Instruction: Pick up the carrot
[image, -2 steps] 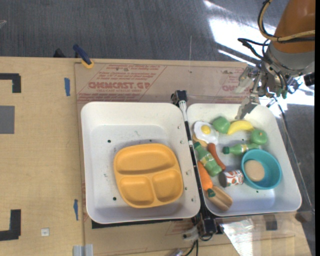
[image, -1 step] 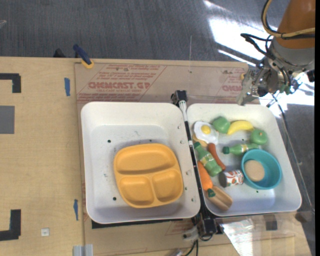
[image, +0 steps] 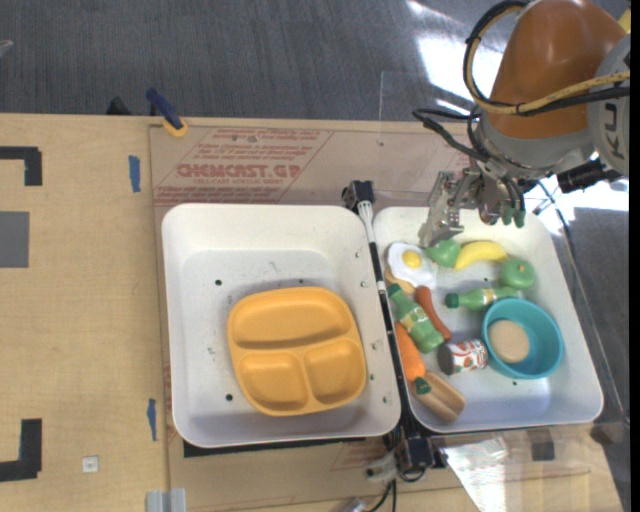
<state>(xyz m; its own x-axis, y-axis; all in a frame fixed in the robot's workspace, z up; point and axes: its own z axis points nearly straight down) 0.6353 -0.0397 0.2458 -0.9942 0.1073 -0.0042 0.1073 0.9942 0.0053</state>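
The carrot (image: 411, 353) is orange with a green stub at its near end. It lies along the left wall of the right bin (image: 578, 372), between a green bottle (image: 421, 322) and a tan bread piece (image: 441, 397). My gripper (image: 472, 212) hangs over the far end of the right bin, well beyond the carrot. It is open with nothing between its fingers. One grey finger (image: 437, 214) points down near a small green toy (image: 444, 251).
The right bin also holds a fried egg (image: 407, 262), a banana (image: 481, 252), a green pear-like toy (image: 518, 272), a brown sausage (image: 429, 303), a small can (image: 466, 355) and a blue bowl (image: 522, 341). A yellow divided plate (image: 296, 347) lies in the left bin (image: 190, 300).
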